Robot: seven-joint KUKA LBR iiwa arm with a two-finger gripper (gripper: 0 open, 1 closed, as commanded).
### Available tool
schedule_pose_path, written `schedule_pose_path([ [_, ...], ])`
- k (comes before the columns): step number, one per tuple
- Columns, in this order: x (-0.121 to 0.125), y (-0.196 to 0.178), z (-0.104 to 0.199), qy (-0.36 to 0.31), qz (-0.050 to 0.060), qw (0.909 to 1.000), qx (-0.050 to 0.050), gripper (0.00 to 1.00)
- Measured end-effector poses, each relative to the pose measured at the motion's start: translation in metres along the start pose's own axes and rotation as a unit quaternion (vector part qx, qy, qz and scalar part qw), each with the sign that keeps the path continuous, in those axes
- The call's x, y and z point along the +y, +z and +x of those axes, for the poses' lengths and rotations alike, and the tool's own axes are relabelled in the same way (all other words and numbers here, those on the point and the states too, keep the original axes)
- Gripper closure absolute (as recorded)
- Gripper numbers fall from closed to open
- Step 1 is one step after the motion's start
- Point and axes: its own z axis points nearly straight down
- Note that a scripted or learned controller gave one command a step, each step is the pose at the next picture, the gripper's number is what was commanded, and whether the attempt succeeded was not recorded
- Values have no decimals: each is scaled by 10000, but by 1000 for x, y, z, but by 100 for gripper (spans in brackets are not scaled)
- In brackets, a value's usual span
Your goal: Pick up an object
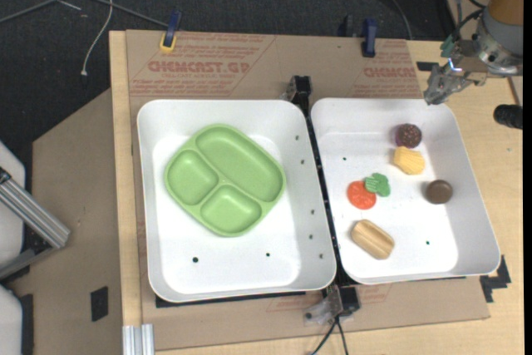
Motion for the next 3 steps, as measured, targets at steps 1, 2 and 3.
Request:
schedule_pose_path([
  [1, 2, -55, 0, -5, -6, 10000, -1, 100],
  [2, -14, -48, 55, -27, 44, 10000, 24, 100],
  [3, -33, -34, 95, -17, 53, 10000, 21, 100],
])
